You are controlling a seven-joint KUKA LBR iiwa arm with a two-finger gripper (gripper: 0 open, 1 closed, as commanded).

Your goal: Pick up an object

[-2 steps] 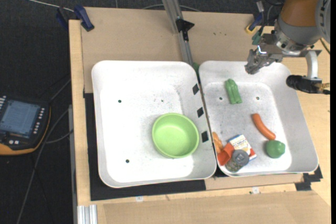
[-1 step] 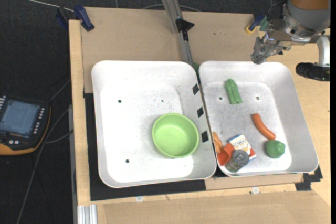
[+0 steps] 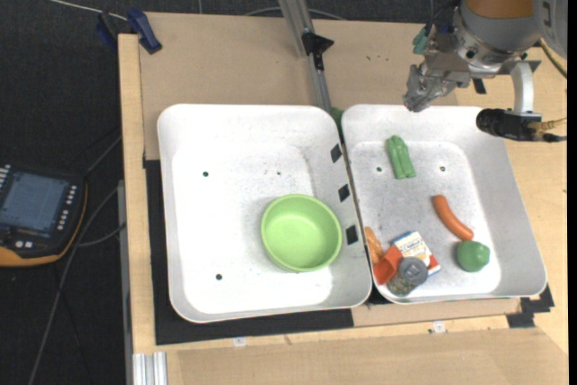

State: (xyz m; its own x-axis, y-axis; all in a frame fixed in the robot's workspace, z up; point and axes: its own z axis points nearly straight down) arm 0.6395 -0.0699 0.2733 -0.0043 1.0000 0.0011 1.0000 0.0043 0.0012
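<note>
gripper [image 3: 420, 97]: above the right bin's [image 3: 505, 194] far rim, finger state cannot be told | green ridged pickle [image 3: 399, 157]: small, lying flat just below gripper, apart from it

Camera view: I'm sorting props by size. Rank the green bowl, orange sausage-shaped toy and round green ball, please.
Largest to smallest:
1. Light green plastic bowl, clearly.
2. Orange sausage-shaped toy.
3. Round green ball, close to the toy in area, so unsure.
</note>
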